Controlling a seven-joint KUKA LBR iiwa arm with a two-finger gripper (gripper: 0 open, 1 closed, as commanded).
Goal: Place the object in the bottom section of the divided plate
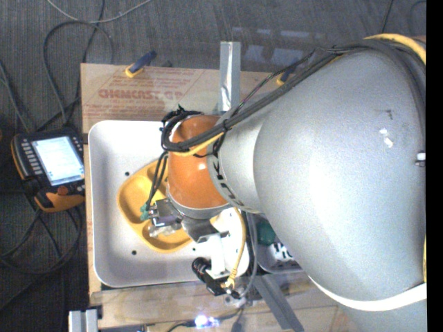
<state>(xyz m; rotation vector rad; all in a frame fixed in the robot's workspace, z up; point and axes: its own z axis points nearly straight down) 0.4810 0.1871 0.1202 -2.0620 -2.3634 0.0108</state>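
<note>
The big grey arm (332,178) comes in from three o'clock and covers most of the bench from where I stand, its orange band (194,164) sitting right over the middle of the left shallow white plastic bin (111,206). Below that band, the wrist and gripper (163,220) point down over the yellow divided plate (135,196), which lies in the bin's centre and is partly hidden by the arm. I cannot tell how the gripper is set or whether it has anything; the wrist hardware blocks it. The object to be placed is not something I can pick out. At nine o'clock, off the bench, a black handheld control pendant with a lit screen (52,161) rests on the grey carpet.
</note>
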